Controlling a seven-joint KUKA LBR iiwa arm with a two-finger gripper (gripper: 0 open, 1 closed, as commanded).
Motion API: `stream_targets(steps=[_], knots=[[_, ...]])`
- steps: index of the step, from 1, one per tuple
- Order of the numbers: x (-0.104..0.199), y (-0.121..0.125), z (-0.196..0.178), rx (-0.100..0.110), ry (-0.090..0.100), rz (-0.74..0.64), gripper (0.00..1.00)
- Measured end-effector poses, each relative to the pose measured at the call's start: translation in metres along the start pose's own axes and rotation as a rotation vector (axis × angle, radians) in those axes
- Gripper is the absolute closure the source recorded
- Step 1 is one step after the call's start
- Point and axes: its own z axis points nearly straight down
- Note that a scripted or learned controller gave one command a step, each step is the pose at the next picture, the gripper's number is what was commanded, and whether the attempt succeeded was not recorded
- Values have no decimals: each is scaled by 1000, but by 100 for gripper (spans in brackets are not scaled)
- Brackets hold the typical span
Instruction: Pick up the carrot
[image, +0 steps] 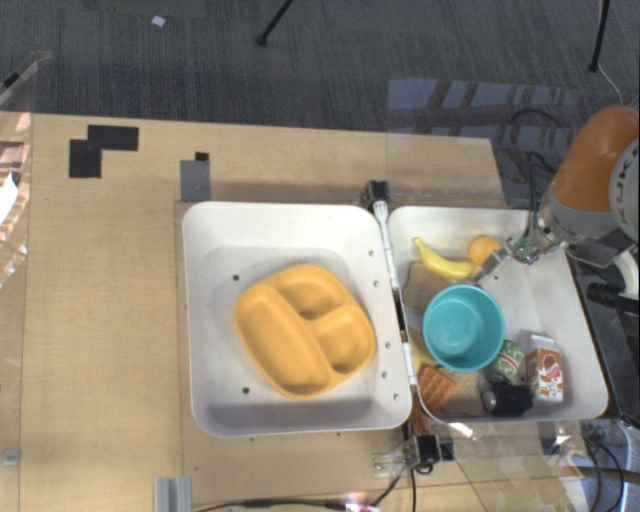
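Note:
A small orange piece (483, 246), which I take for the carrot, lies at the back of the right bin (580, 300), just right of a yellow banana (440, 261). My gripper (493, 262) reaches in from the right and sits low in the bin, its tip right by the near side of the orange piece and above the rim of a teal bowl (462, 326). The gripper partly covers the orange piece. Nothing can be seen held by it.
The right bin also holds a green can (511, 359), a small carton (546, 370), a black object (508, 398) and an orange-brown textured item (435, 382) at the front. A yellow divided plate (303, 328) lies in the left bin (215, 300).

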Motion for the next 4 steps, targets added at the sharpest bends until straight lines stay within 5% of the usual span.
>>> stream_targets(steps=[1, 2, 3, 4], knots=[[32, 50, 0, -3, 2, 366, 0], [81, 54, -151, -12, -6, 129, 0], [7, 30, -24, 10, 6, 149, 0], [23, -41, -121, -5, -8, 99, 0]])
